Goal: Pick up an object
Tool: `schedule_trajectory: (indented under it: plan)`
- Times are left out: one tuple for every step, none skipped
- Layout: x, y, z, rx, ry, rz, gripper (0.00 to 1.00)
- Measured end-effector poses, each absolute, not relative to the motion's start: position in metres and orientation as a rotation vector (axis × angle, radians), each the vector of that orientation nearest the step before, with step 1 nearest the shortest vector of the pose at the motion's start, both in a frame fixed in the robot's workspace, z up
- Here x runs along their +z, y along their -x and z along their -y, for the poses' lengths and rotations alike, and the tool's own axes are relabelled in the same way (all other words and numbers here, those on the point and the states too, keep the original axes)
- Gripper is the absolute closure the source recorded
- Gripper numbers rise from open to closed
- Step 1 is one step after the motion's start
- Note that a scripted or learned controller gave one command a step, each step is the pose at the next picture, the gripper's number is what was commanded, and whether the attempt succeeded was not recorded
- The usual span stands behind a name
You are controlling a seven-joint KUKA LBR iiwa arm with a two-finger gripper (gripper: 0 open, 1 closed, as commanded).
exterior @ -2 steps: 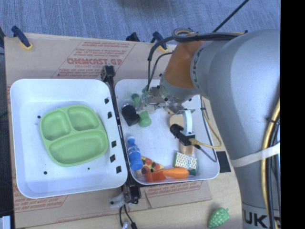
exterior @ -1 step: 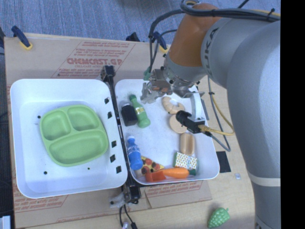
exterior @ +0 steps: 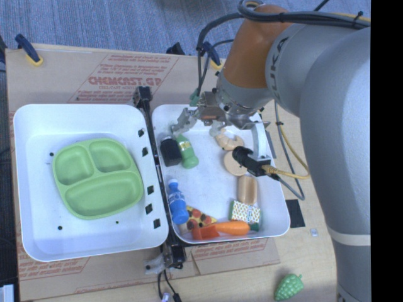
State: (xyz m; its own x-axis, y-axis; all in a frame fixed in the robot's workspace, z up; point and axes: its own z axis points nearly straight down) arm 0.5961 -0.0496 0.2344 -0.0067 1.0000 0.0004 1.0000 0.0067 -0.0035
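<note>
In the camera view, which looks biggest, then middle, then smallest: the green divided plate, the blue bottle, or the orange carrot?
1. Green divided plastic plate, by far the biggest.
2. Blue plastic bottle and orange toy carrot look about alike, so I won't rank them.

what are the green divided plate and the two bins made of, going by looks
Green divided plate: probably matte moulded plastic, given its even colour, rounded compartments and lack of glare. Left bin and right bin: likely thin white plastic, smooth with rounded rims and a slight sheen.
</note>
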Motion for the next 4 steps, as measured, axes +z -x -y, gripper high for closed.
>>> schedule_trajectory:
  plan:
    - [0.191, -0.628, 0.073, 0.006, 2.214, 2.226, 0.0]
    - [0.108, -0.635, 0.095, -0.009, 2.218, 2.232, 0.0]
    - [0.102, -0.606, 0.091, -0.026, 2.23, 2.242, 0.0]
    - [0.117, -0.608, 0.09, -0.031, 2.225, 2.247, 1.0]
